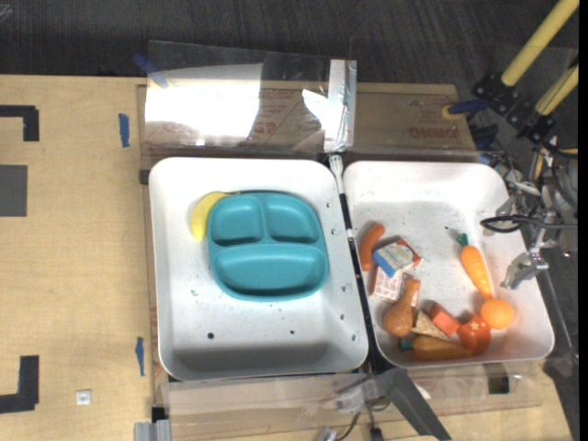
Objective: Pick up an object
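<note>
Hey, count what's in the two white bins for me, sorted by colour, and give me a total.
Teal: 1, the teal plastic divided plate in the left bin.
Yellow: 1, the yellow piece tucked under the plate's edge.
Orange, red or tan: about 7 toy foods in the right bin, including the orange plastic carrot and the orange ball.
Multicoloured: 1, the small printed carton.
Total: about 10; the pile overlaps.

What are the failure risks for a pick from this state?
1. The toy food in the right bin is heaped at its near edge: the orange ball, tomato and carrot touch, so fingers may hit a neighbour or nudge the ball away.
2. The teal divided plate in the left bin is wide and low, probably hard to pinch.
3. The yellow piece is tucked partly under that plate.
</note>
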